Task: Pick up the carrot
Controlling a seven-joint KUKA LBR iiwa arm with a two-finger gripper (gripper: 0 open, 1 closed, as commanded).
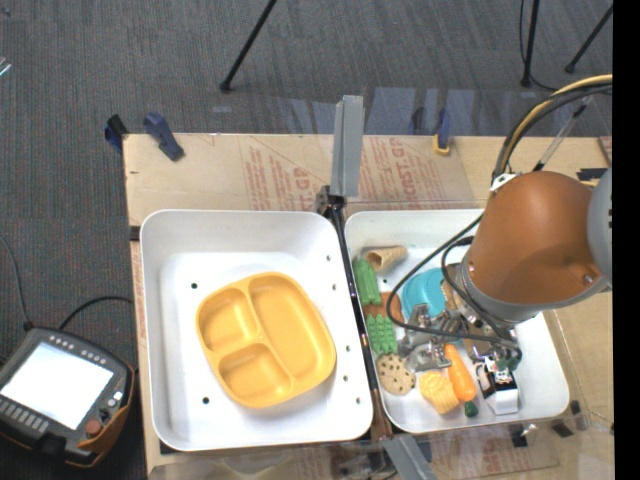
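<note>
Carrot (pixel 461 373) lies at front of right bin (pixel 556 393), touching a yellow item (pixel 437 391) on its left, w/ a cookie (pixel 396 375) further left and a small white box (pixel 502 395) on its right. Gripper (pixel 447 334) sits directly above/behind carrot's upper end; finger state: cannot tell, wrist hardware obscures it. Farther back: green pieces (pixel 372 303), blue dish (pixel 425 290), cone (pixel 386 258); left bin (pixel 165 268) holds yellow divided plate (pixel 264 339).
</note>
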